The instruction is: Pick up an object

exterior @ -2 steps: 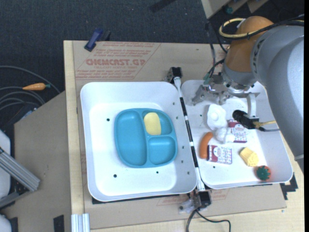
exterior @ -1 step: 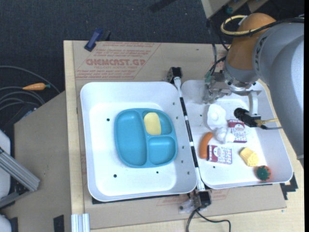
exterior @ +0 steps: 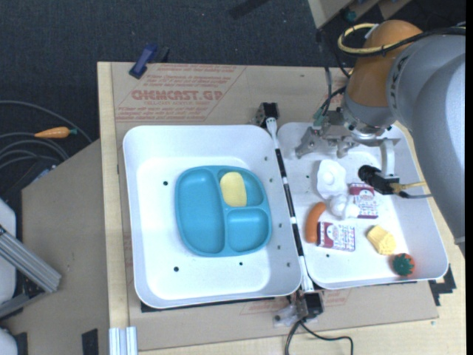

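Objects counted in right white bin: seven, among them two red-white cartons, below the gripper; finger state cannot be told. One blue divided plate is held in left white bin.
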{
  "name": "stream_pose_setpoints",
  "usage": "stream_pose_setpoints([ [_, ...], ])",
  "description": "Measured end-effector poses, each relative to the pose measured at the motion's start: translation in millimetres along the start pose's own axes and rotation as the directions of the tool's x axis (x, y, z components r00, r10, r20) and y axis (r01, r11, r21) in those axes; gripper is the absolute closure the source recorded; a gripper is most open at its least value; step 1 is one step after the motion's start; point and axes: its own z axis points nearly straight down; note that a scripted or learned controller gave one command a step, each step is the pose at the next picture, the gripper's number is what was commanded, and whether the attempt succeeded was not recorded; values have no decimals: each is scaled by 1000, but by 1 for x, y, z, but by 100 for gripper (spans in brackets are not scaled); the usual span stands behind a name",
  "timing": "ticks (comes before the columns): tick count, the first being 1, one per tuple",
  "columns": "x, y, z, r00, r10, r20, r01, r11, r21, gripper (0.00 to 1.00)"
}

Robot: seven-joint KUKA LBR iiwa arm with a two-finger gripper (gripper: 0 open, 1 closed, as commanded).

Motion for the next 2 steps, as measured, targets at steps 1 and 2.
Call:
stream_pose_setpoints([
  [1,3,-1,11,1000,2,-1,-2,1000,2,0],
  [2,3,0,0,1000,1,0,-1,1000,0,100],
])
